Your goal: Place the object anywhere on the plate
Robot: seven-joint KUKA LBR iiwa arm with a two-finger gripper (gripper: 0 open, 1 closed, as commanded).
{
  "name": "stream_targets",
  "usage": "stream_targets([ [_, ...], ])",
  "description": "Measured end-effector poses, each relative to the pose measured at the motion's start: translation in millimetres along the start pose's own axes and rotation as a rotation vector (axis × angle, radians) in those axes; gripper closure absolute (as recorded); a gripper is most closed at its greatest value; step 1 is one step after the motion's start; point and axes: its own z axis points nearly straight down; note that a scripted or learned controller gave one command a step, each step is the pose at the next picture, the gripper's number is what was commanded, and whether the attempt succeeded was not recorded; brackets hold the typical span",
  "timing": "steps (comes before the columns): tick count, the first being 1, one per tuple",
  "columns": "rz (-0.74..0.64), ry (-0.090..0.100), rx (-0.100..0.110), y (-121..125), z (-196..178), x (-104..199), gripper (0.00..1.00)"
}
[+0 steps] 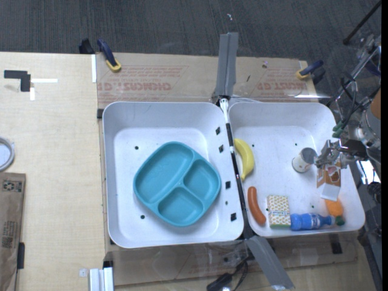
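Two shallow white bins sat side by side: the left bin [115,162] carried a blue three-compartment plastic plate [176,183], the right bin [285,117] a yellow banana [244,157], an orange-red sausage [256,206], a small patterned box [279,210], a blue bottle [310,222] and a grey cylinder [304,160]. Near the right wall, the gripper [332,156] hung over an orange-and-white packet [330,182]; whether it gripped the packet could not be told.

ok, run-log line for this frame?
plate: left bin, bare | gripper: over right bin, at orange-white packet | banana, sausage, bottle: right bin
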Motion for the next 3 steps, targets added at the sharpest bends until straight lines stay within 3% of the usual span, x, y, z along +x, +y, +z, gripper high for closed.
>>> stream_targets([
  [1, -0.082, 0.000, 0.000, -16, 10, 116, 1.00],
  [2, -0.164, -0.001, 0.001, 28, 34, 197, 1.00],
  [3, -0.164, -0.001, 0.000, 28, 33, 197, 0.00],
])
